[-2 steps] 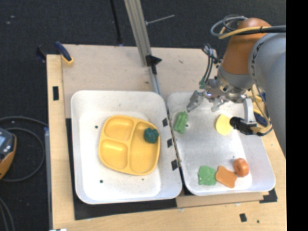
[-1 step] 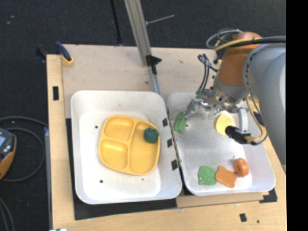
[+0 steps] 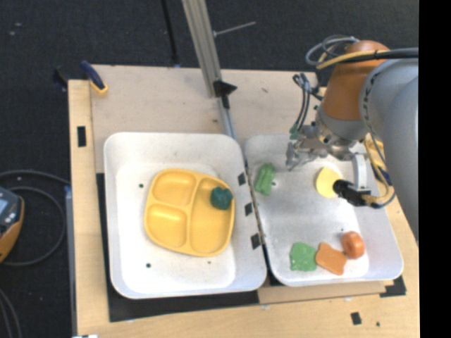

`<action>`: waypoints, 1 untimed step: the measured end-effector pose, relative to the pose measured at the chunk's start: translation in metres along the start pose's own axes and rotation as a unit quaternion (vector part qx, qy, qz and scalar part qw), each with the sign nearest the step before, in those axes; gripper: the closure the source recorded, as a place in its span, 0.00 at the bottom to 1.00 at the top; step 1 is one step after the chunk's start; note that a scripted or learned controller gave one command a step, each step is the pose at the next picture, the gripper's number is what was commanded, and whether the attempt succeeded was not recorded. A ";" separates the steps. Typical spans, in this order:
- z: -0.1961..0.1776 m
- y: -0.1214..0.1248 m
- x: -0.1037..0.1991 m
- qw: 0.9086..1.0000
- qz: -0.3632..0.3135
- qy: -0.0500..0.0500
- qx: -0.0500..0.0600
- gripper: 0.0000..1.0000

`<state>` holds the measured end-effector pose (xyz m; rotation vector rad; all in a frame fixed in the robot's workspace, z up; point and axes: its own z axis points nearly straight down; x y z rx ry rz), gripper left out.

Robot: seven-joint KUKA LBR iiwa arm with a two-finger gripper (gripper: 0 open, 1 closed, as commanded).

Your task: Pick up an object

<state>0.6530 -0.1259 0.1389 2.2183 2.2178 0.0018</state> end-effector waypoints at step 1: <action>-0.044 0.005 -0.002 1.000 -0.001 0.001 -0.001 1.00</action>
